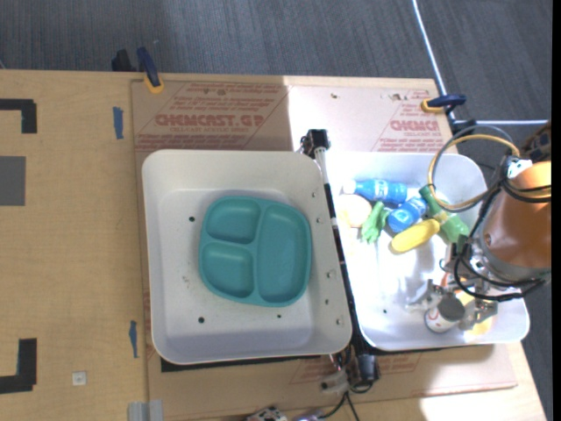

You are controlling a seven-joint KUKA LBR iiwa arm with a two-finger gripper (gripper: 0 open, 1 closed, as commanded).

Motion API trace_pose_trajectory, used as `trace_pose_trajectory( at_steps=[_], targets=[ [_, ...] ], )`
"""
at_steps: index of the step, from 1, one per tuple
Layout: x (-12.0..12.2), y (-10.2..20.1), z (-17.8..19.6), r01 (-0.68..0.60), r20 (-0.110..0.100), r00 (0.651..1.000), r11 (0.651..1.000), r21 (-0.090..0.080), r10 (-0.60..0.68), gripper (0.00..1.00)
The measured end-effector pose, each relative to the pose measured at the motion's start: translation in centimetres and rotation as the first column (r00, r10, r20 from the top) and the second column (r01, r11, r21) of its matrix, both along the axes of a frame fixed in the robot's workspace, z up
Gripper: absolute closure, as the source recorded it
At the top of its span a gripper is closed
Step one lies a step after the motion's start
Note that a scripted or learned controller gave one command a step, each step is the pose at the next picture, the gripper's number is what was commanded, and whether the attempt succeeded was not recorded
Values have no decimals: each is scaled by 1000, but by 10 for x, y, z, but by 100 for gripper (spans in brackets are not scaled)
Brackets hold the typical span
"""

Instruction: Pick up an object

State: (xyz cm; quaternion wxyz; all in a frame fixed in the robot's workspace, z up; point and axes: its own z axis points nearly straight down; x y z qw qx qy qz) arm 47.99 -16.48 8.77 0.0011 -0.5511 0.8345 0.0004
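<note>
Dark grey carpet floor [263,16] beyond a tan cardboard-covered bench [61,235], daylit.

A brown wooden bench [70,261] fills most of the picture. Dark grey floor [263,16] shows along the top. Two brown sheets with red letters [219,117] lie flat on the bench in the upper middle. Two clips hold them at the top edge, an orange one [151,73] on the left and a blue one [443,103] on the right. Two white bins sit side by side on the sheets. The left bin [166,235] is in the middle of the picture. The right bin [386,318] is at the right side. Black marks [22,117] and small blue tape bits [117,121] are on the bench at the left.
</note>
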Motion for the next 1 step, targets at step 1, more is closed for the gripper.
trace_pose_trajectory(
  at_steps=[1],
  targets=[
    [2, 36, -1, -475, 6, 880, 880, -5, 475, 0]
  ],
)
